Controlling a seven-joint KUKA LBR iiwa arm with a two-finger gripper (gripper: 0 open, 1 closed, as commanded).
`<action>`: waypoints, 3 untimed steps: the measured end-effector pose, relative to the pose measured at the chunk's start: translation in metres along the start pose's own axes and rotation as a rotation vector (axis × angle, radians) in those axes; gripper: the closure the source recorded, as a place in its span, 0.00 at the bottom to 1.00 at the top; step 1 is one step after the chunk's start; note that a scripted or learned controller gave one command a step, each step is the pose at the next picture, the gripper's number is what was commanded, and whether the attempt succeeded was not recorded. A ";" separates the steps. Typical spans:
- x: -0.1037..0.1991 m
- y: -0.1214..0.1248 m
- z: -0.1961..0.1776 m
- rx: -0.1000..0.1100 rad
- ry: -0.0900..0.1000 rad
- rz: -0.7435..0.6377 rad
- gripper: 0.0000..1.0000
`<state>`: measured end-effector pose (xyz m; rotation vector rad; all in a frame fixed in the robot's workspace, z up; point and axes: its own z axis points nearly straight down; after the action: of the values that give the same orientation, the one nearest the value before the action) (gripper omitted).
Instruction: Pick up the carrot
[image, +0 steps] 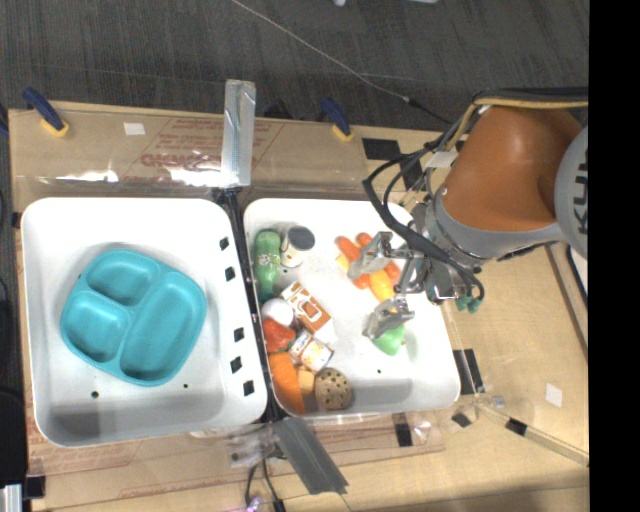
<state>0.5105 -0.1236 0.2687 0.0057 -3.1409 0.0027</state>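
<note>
The carrot is a short orange piece lying in the right bin, near its right wall. More orange pieces lie just up and left of it. My gripper hangs over the carrot, reaching in from the right under the orange-banded wrist. It is open. One finger stands above the carrot and the other finger below it, so the carrot lies in the gap between them. I cannot tell whether either finger touches the carrot.
A green toy lies right under the lower finger. Along the right bin's left side sit green vegetables, a small can, an orange-white carton, a cookie and several more. A teal divided plate rests in the left bin.
</note>
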 end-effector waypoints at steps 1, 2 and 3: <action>-0.050 -0.045 0.068 -0.002 0.001 -0.137 0.00; -0.070 -0.077 0.148 -0.004 0.004 0.034 0.00; -0.068 -0.085 0.175 0.000 -0.004 0.043 0.00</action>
<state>0.5782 -0.2091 0.0939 -0.0618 -3.1439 0.0024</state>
